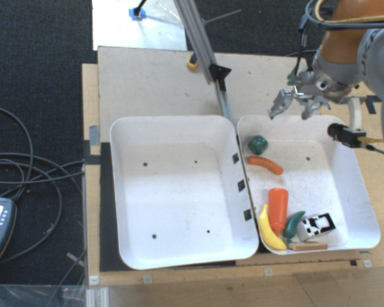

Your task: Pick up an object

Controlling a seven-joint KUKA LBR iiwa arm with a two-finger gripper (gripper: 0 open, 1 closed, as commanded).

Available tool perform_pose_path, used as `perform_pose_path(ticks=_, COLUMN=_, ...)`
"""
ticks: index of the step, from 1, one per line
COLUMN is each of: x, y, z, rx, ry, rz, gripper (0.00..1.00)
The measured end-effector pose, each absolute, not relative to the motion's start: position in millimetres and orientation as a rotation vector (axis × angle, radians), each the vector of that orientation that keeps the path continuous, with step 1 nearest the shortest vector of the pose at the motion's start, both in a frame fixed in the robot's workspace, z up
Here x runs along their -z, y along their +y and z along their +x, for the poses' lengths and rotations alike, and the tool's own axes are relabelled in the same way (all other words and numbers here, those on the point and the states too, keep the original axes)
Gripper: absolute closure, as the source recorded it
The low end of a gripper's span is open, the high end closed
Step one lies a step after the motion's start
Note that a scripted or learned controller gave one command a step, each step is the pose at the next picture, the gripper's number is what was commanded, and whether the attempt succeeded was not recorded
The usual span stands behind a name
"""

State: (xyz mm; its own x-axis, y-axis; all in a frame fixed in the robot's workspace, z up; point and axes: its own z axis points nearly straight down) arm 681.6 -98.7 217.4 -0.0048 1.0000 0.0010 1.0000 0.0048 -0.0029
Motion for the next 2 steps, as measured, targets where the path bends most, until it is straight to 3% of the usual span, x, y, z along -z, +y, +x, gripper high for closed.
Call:
perform_pose_path(ticks=1, x=-220.3, y=-98.8, z=682.4, rx=0.000, ry=-2.229, rz=-2.215, gripper=0.00)
perform_pose_path(ticks=2, x=-165.5, y=-90.3, z=677.1, rx=-0.003, ry=-2.227, rz=-2.214, gripper=0.00)
